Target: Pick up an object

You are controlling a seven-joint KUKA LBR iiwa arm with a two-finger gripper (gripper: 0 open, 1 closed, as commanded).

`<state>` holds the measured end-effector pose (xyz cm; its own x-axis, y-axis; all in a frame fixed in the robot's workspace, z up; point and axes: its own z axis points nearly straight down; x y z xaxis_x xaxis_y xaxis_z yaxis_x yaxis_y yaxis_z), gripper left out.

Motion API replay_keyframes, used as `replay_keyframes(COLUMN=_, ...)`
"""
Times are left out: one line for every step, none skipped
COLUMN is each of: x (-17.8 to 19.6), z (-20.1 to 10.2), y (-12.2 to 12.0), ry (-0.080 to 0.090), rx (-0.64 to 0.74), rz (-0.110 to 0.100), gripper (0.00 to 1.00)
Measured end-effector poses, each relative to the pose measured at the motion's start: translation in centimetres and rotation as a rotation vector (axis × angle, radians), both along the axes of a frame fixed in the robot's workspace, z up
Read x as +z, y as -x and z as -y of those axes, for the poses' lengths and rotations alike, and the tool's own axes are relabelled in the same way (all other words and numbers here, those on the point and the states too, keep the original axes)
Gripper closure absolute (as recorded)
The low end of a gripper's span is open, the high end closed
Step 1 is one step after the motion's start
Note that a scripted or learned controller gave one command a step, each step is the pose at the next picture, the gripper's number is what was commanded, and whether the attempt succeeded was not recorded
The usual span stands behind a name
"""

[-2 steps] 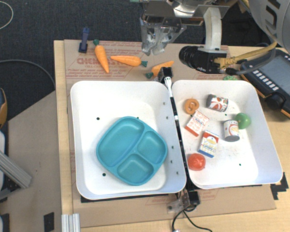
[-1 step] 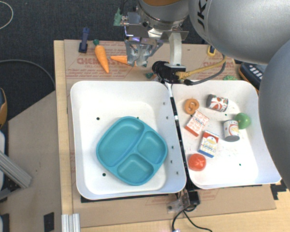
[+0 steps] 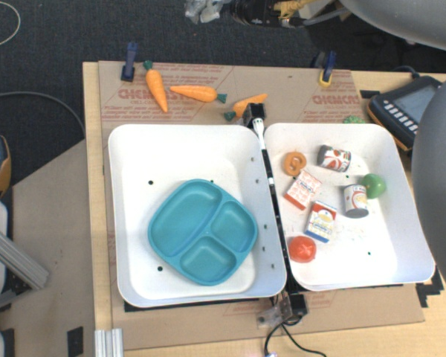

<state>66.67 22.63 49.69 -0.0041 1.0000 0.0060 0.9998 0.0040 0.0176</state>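
Objects for picking are seen lying loose in the right bin (image 3: 401, 266), none yet lifted.

Nearest, a red tomato (image 3: 302, 249) is found, then a blue-and-white carton (image 3: 321, 222), a red carton (image 3: 302, 190), a tin (image 3: 354, 200) touching a green ball (image 3: 373, 185), and a pretzel (image 3: 294, 162) farthest. The approach is judged not begun. The tool's state cannot be told. Next, a descent over one well-separated item is called for.
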Motion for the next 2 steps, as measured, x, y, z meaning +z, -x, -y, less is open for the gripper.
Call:
replay_keyframes(x=-18.2, z=3.0, y=0.2, ry=0.012, rx=-0.008, rz=-0.036, gripper=1.00)
replay_keyframes(x=-19.5, z=0.0, y=0.1, ry=0.006, rx=-0.001, rz=-0.022, gripper=1.00)
